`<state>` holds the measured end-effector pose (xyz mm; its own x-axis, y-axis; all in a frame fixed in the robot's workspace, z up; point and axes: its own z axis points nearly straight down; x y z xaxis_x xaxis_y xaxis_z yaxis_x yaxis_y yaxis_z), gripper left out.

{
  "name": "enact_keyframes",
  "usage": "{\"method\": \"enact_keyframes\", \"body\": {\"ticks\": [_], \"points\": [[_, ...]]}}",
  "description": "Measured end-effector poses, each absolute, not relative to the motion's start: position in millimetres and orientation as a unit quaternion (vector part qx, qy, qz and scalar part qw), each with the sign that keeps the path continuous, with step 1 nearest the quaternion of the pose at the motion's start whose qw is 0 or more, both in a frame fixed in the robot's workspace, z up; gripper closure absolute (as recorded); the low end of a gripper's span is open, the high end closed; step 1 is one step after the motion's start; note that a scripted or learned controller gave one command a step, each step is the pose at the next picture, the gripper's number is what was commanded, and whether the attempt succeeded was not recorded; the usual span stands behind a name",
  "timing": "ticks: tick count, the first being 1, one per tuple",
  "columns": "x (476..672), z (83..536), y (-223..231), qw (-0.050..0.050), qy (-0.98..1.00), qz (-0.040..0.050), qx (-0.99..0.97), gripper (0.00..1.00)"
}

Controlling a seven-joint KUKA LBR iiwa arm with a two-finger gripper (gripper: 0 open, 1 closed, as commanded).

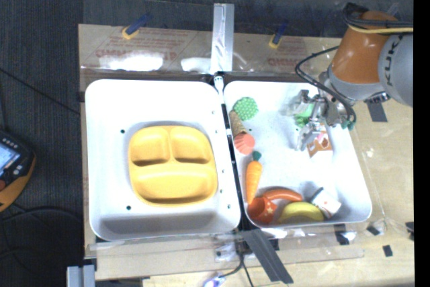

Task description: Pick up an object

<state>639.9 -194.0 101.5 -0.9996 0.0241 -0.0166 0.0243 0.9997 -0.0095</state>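
Left bin [107,111]: holds one yellow divided tray [173,164], lying flat at centre.

Right bin [356,178]: holds a plastic carrot [253,175] near its left wall. Above the carrot, a pink-ended piece [242,140] and a green bumpy ball [245,107]. Below the carrot, a red bowl [270,204], touching a yellow banana [300,212] on its right.

Gripper [313,123]: over the bin's upper right, well apart from the carrot; finger state cannot be determined. A small orange-and-white item [321,144] lies just beneath it.
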Motion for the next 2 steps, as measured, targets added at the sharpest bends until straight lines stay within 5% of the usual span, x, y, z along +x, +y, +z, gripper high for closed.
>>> {"method": "enact_keyframes", "body": {"ticks": [1,2], "points": [[652.9,89,-188,0.005,0.997,-0.0001,0.082,0.00],[641.1,89,-185,0.006,0.997,-0.0020,0.074,0.00]]}}
